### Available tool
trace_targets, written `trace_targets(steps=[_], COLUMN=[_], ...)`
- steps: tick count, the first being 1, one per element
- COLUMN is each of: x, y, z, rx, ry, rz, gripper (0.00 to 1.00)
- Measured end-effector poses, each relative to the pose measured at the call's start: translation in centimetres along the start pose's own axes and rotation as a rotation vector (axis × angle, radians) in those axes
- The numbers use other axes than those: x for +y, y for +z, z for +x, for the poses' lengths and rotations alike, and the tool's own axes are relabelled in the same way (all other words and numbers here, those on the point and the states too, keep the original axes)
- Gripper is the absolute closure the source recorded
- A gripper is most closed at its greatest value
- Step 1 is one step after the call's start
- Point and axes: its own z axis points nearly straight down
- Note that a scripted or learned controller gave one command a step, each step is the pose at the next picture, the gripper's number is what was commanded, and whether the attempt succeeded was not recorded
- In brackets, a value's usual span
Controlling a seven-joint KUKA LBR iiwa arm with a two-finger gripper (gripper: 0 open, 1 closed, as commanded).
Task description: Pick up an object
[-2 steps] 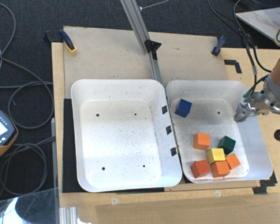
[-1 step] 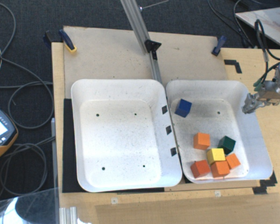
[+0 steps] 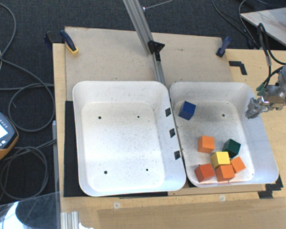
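**A:** Right, camera view first. Where does the gripper (image 3: pixel 255 109) sit?

**B:** At about three o'clock on the right bin (image 3: pixel 257 142), over its rim and well apart from every block. Nothing is between its fingers. Whether the jaws stand open or closed, I cannot tell; the tip is too small and blurred.

**A:** And the things to pick from?

**B:** All in the right bin. A blue block (image 3: pixel 187 110) lies alone toward eleven o'clock of that bin. The rest crowd toward five o'clock: an orange block (image 3: pixel 206 144) at the cluster's ten o'clock, a dark green block (image 3: pixel 232 147) at its two o'clock, a yellow block (image 3: pixel 220 158) in the middle, and three more orange or red-orange ones (image 3: pixel 224 172) touching beneath it.

**A:** So the count?

**B:** Seven blocks: one blue, one green, one yellow, four orange-toned. Two bins; the left bin (image 3: pixel 119 142) holds no blocks.

**A:** How would you do the step well?

**B:** I'd judge the blue block the safest target, since it has free space on every side for both fingers. Come down square to its faces, jaws wide, and close only once they straddle it. The cluster risks nudging neighbours or pinching two at once.
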Motion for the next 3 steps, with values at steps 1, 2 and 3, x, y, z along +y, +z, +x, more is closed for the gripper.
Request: trace_targets(steps=[1,2,3], x=[0.7,1.3,1.3], y=[-0.2,0.4,-0.4], z=[4.3,9.1,15.3], rx=[0.003,0.003,0.004], ry=[-0.004,-0.005,-0.007], rz=[-0.001,0.0,-0.001], gripper=[1.0,1.0,1.0])
